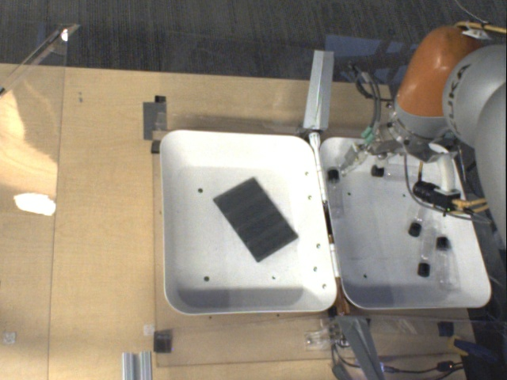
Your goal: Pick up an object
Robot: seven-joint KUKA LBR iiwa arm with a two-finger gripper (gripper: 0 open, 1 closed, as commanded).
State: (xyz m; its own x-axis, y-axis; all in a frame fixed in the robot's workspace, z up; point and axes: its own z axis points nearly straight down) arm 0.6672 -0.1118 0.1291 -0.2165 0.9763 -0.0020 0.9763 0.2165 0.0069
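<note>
Dark flat rectangle (255,218) lies askew mid left bin (178,291). Arm's jaws (379,142) hang over right bin's (475,295) far edge; apart or together, cannot tell.

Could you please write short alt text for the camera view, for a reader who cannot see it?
A dark grey rectangular pad lies tilted in the left white bin. The grey and orange arm hangs over the right white bin.
</note>
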